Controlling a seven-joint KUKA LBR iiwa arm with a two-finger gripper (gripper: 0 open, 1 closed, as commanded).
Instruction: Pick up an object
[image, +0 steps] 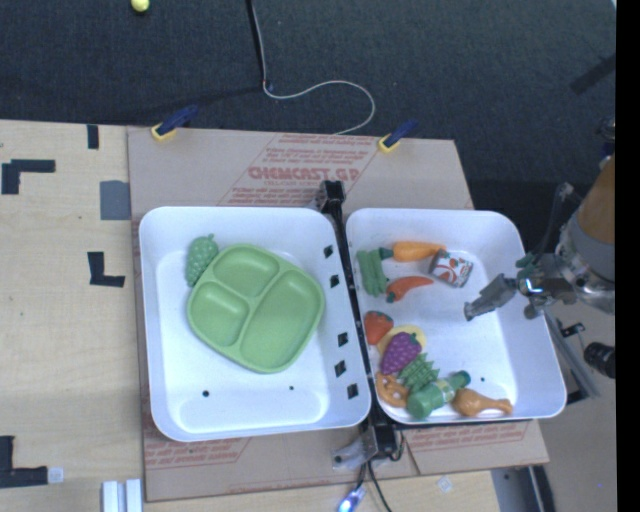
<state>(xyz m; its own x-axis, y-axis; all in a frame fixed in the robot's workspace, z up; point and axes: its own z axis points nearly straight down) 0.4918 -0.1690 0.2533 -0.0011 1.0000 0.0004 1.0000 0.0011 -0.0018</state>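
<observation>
So as far as I can tell, nothing is picked up yet. The gripper (487, 301) hangs over the right side of the right bin (500, 228), and there's no object between its fingers. Whether those fingers are apart or together I honestly can't tell, they're just a grey blur at this size. The arm (585, 255) comes in from the right edge, and the whole grasp-and-lift part looks like it's left to do.

Contents, bin by bin:

Left bin (165, 330): a green divided plate (256, 307) with 3 compartments sitting roughly in the middle, nothing on it. Touching its upper left edge is a bumpy green toy (201, 257), maybe a bunch of grapes or broccoli, hard to say.

Right bin: all the toy food is crowded toward the left and bottom.
- a green bean-like piece (371, 269) near the divider
- a carrot (417, 250) and, just below it, an orange-red pepper (410, 287)
- a small can (450, 268) lying on its side, just beside the carrot tip
- a red-orange piece (377, 326) lower down by the divider
- purple grapes (398, 352) on something yellow
- a pile at the bottom edge: a green leafy thing (419, 373), a green bottle-ish shape (436, 395), and an orange-tan squash (483, 404)

The closest candidate to the gripper is the can, up and to its left, but they're apart. The bin floor under the gripper is bare, so my guess is it needs to shift left before closing on anything.
</observation>
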